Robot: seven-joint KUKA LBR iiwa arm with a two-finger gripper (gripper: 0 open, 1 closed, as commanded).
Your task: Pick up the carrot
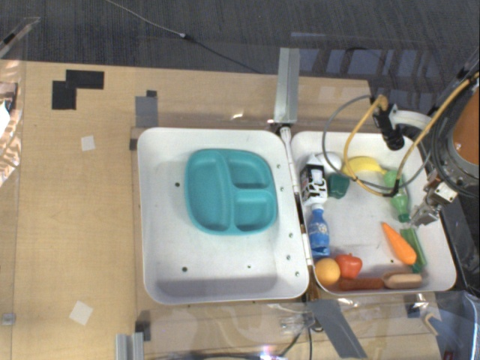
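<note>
At lower right of the frame: carrot (399,244) lies in the right bin (442,272), apart from the end effector (424,214).

End effector hangs at the bin's right side, just above the carrot; spread or pressed together, cannot tell. Teal plate (229,190) in left bin (161,223).

no readable text anywhere. black-and-white container (314,182) at left edge of right bin (442,272) has white marks on its black label, too small and blurred to make out. blue bottle (319,232) just below it has a pale patch on its side, maybe a label, not legible. black tape patches (75,87) on the tabletop (67,223) carry no lettering. small pale squares (88,142) on the tabletop are blank as far as can be told.
</note>
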